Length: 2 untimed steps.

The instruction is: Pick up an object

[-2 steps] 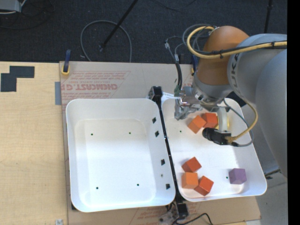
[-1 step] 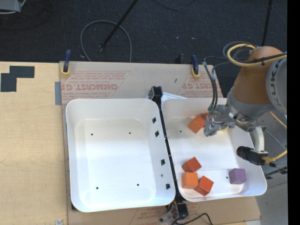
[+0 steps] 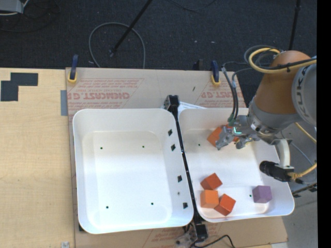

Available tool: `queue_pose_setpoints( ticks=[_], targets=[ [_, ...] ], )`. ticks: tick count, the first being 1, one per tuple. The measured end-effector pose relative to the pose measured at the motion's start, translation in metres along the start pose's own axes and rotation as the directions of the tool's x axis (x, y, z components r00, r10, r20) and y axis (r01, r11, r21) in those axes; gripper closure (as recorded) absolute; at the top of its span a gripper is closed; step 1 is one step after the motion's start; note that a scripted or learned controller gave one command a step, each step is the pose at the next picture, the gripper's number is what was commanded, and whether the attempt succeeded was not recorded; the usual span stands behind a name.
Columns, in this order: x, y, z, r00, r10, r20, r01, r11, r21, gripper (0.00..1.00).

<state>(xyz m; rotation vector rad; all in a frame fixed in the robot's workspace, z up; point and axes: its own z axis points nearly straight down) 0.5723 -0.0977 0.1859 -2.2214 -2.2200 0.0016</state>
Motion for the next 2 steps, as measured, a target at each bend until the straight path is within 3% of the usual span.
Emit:
queue_pose_setpoints(
  ticks=[1, 2],
  targets=[
    [-0.064, 0.007, 0.099, 1.0, 0.003, 0.0, -0.003, 1.0, 0.006, 0.0],
    [-0.046, 0.068, 0.1, 1.0, -0.001, 0.001, 0.001, 1.0, 0.003, 0.0]
  ],
)
